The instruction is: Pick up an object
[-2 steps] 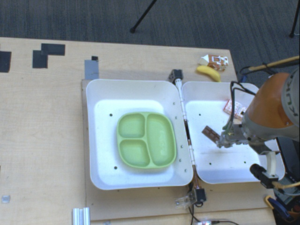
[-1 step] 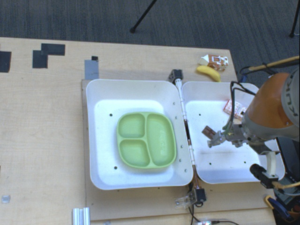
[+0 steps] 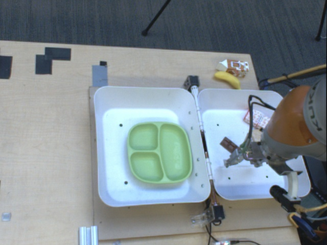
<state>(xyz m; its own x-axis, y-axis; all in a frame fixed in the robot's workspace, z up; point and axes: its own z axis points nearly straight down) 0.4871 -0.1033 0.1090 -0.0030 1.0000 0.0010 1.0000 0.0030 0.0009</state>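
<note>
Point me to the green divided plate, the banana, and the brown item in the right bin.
green divided plate point(image 3: 159, 153): camera view, on its centre divider.
banana point(image 3: 227, 79): camera view, mid-body, on the bench behind the bins.
brown item point(image 3: 228, 144): camera view, on its middle.

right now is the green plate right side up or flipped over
Right side up: the green plate lies flat in the left bin, its three compartments facing upward.
</note>
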